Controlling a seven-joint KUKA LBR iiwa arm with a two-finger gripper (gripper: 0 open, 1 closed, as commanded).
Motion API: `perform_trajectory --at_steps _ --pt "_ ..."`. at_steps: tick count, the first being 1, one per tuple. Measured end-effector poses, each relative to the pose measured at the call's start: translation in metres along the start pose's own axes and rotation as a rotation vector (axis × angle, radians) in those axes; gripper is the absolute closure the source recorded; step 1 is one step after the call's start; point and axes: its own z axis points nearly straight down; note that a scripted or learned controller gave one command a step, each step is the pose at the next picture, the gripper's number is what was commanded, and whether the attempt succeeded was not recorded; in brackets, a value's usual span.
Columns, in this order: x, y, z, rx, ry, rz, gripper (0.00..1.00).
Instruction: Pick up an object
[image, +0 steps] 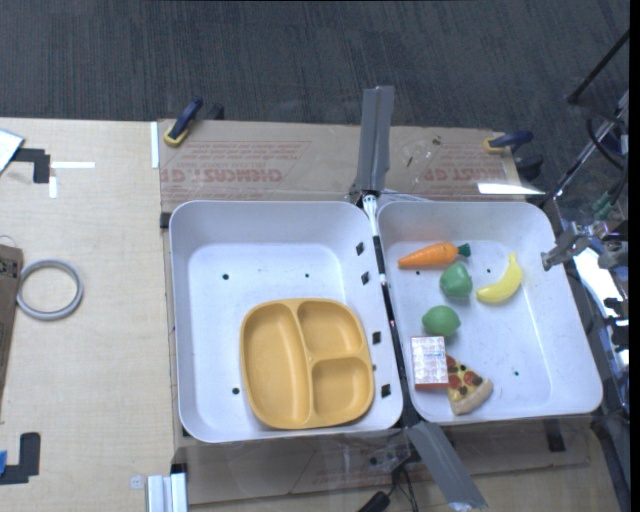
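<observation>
1. I saw two bins, the left bin (200, 330) and the right bin (560, 370), in smooth white plastic with a faint sheen.
2. The yellow divided plate (305, 362) looked like matt plastic.
3. The banana (502, 282) and carrot (432, 256) appeared glossy plastic.
4. The bench (90, 380) looked like pale, matt wood.
5. Brown cardboard (270, 165) lay dull and printed.

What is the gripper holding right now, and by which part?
Nothing can be seen held: the carrot, banana and pizza slice all lie loose in the right bin.

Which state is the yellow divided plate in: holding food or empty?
Empty. The yellow divided plate shows three bare compartments; the toy foods lie in the right bin.
</observation>
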Motion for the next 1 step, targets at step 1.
perform_trajectory --at_steps 1 --pt "-0.0009 0.0011 -0.0057 0.005 0.000 -0.001 1.00"
